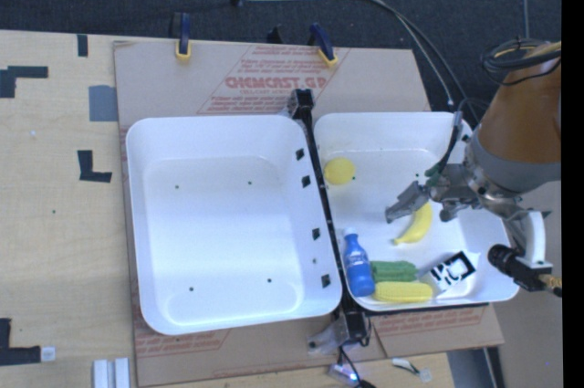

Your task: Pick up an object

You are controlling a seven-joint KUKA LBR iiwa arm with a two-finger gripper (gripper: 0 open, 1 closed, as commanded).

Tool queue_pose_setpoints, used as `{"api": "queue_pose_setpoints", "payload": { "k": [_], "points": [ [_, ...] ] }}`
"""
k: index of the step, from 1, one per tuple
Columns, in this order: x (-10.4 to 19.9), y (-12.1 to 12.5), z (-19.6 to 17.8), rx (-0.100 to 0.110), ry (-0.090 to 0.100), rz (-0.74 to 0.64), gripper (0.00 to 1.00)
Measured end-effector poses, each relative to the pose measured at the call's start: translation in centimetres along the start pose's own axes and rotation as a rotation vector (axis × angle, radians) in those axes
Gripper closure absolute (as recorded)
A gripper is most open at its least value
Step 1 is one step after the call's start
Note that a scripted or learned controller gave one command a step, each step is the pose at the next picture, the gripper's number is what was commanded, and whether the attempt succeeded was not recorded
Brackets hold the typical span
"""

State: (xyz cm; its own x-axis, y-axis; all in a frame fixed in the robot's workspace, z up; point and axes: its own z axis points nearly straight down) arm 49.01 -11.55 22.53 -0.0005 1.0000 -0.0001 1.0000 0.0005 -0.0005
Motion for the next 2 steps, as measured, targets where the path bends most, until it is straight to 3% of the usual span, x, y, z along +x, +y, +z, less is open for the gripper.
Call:
{"api": "queue_pose_setpoints", "payload": {
  "k": [1, 2],
  "points": [
    [-7.4, 4.2, 4.3, 0.003, 0.000, 0.004, 0.00],
    [-8.5, 5.5, 14.4, 0.004, 0.001, 0.000, 0.00]
  ]
}}
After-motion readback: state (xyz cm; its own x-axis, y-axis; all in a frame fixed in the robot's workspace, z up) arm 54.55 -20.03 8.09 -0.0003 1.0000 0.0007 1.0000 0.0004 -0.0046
